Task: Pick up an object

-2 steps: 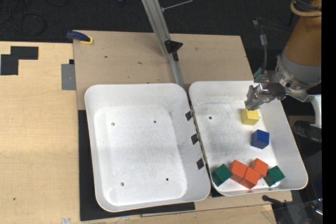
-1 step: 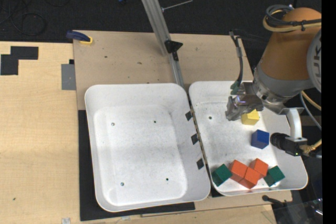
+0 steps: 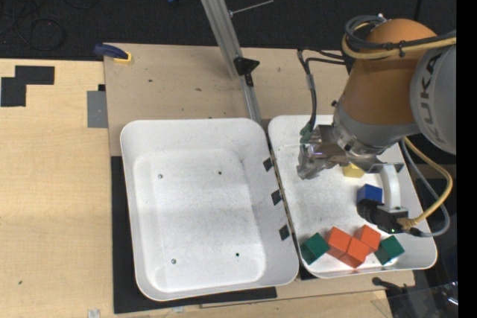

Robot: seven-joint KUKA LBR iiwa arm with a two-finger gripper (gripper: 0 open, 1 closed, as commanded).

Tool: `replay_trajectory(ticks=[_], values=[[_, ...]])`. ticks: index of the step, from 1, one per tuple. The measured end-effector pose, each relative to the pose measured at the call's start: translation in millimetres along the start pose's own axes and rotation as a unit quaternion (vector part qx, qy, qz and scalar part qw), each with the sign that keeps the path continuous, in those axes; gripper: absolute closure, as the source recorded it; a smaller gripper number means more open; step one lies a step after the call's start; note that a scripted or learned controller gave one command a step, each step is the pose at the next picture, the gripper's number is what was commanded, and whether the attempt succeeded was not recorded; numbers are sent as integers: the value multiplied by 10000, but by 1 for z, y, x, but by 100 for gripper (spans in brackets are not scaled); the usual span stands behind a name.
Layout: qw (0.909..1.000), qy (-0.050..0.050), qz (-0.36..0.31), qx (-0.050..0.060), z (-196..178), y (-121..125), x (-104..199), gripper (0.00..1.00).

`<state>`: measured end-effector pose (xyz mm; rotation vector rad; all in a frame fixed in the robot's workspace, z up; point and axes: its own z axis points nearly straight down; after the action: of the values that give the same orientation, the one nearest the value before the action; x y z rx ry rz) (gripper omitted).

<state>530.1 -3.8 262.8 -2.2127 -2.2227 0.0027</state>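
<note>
A pale plywood bench (image 3: pixel 179 86) sits against a dark backdrop, with loose cables in the far corner and a slanted aluminium rail (image 3: pixel 220 18) rising behind the two white bins. The right bin (image 3: pixel 287 132) is the landmark here: the left bin (image 3: pixel 149 136) lies just beside it, joined along the shared edge by small black clips, and holds nothing but a few dark specks.

Inside the right bin, along its near edge, two orange blocks (image 3: pixel 352 243) sit touching each other, with a green block (image 3: pixel 314 246) on one side and another green block (image 3: pixel 389 249) on the other. A blue block (image 3: pixel 370 194) rests nearer the bin's middle, and a yellow block (image 3: pixel 352 170) peeks out beside the arm's wrist.

The gripper (image 3: pixel 309 167) hangs low over the far half of the right bin, apart from the block cluster. Whether it is released or clenched cannot be told from here, and nothing is visibly caught in it. By my reading the pick is not yet made; every block lies in the bin, so descent, closing and lifting remain.
</note>
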Motion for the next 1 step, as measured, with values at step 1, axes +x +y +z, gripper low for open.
replay_trajectory(ticks=[1], values=[[10000, -2, 5, 3, 6, -12, 49, 100]])
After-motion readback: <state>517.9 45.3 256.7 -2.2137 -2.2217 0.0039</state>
